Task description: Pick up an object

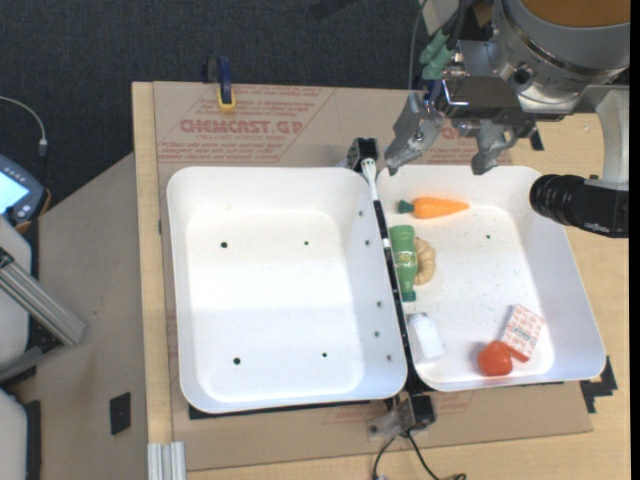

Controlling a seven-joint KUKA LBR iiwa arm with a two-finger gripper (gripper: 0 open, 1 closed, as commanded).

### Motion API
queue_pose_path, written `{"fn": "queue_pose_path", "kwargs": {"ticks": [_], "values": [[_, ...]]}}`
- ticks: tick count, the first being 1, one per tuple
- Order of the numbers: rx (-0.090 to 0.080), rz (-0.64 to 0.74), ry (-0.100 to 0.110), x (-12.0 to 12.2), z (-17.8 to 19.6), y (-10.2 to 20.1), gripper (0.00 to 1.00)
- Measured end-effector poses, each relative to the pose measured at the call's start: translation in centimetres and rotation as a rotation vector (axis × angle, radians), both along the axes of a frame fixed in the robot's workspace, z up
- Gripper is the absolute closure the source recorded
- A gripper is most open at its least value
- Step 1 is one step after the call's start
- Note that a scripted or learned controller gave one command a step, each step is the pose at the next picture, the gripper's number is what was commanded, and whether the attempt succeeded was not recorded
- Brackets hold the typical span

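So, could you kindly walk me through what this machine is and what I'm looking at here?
This is a single camera fixed above a bench, looking down at a slant. The grey machine entering from the right is a robot arm; its claw hangs open above the far edge of the right bin, holding nothing. The right bin holds a toy carrot, a green bottle lying on a tan item, a small white object, a red ball and a small red-and-white packet. Beside it sits the left bin.

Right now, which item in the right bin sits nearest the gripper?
The orange carrot, at the bin's far end, just below the open gripper. The green bottle, red ball and pink packet lie farther toward the near edge.
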State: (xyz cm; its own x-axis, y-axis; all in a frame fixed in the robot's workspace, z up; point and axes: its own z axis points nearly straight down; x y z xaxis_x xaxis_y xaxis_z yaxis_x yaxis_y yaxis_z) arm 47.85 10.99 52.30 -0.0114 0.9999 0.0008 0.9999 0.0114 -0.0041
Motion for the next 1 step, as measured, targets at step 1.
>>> {"fn": "queue_pose_path", "kwargs": {"ticks": [1], "values": [[0.003, 0.000, -0.007, -0.04, 1.20, 9.88, 0.00]]}}
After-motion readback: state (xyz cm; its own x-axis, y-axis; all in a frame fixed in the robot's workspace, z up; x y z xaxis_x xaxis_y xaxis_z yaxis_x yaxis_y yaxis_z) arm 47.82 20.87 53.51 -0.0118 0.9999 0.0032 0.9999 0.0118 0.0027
